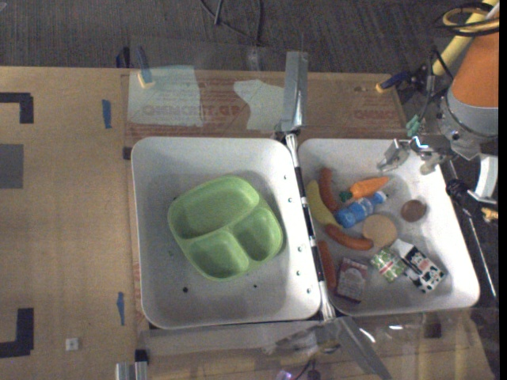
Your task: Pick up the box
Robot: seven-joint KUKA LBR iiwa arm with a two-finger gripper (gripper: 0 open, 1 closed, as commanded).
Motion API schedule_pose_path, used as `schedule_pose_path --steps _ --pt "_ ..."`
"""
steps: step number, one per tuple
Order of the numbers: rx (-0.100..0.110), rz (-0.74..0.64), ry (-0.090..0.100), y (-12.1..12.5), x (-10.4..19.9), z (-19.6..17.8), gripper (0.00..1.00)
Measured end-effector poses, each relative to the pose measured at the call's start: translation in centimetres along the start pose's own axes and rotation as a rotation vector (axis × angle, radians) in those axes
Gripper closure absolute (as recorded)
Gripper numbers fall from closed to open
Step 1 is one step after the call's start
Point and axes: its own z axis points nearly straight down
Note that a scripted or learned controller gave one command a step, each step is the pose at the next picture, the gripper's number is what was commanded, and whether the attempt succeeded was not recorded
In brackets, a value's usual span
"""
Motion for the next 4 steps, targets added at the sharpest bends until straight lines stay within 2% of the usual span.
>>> schedule_pose_path --steps 1,2,3,4 --pt "-0.021 0.269 -0.002 -5.6 2.9 11.0 0.0" --pt "-0.017 0.271 0.001 -5.6 2.9 10.1 1.0" --pt "-0.027 0.068 -0.009 -12.2 -3.8 12.3 1.0" --pt "-0.033 0.208 -0.006 -11.9 3.3 12.3 1.0"
